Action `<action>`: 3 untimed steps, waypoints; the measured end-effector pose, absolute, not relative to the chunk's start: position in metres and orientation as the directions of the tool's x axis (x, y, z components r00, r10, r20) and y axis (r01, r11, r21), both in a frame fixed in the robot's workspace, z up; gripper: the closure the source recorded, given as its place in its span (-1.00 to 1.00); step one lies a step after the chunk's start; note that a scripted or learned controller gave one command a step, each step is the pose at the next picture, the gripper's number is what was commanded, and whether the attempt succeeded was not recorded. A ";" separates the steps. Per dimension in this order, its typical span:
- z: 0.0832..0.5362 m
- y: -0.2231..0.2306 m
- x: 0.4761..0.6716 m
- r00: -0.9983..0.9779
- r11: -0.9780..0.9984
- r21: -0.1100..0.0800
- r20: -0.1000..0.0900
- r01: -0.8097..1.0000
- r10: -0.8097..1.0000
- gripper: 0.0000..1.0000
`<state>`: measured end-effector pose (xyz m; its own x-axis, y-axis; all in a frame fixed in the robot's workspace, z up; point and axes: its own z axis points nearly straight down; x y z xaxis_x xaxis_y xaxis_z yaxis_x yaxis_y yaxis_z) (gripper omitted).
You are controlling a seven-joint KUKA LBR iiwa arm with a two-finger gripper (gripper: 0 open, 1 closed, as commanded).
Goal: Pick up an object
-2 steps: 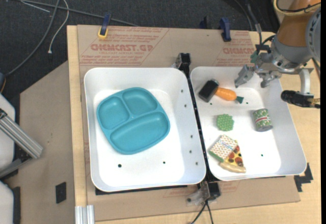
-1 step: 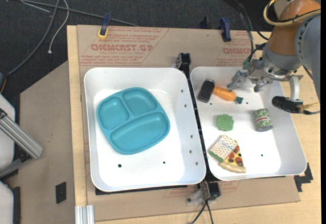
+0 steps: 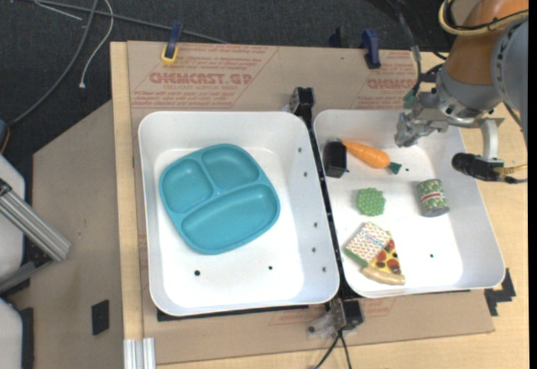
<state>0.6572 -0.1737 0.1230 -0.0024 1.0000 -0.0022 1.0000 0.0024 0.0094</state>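
Pizza slice [image 3: 377,252] nearest the camera, at the right bin's [image 3: 470,271] front edge; beyond it a green knobbly ball [image 3: 371,201] and a small can [image 3: 432,197] side by side; further back the carrot [image 3: 370,154], long axis running left to right with a slight downward slant, thin end toward the gripper [image 3: 408,132]. Gripper farthest, over the bin's back wall, just right of and above the carrot's tip, apart from it. Jaw state impossible to tell. Likely nearest target: the carrot, calling for a short shift left and toward the camera.
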 end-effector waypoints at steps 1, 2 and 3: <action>0.182 -0.164 0.657 -0.002 0.002 0.007 -0.001 1.000 1.000 1.00; 0.228 -0.161 0.657 -0.002 0.002 0.007 -0.002 1.000 1.000 1.00; 0.291 -0.155 0.662 -0.002 0.002 0.009 -0.002 1.000 1.000 1.00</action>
<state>0.6619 -0.1547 0.2911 -0.0023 1.0000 -0.0021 1.0000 0.0023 0.0094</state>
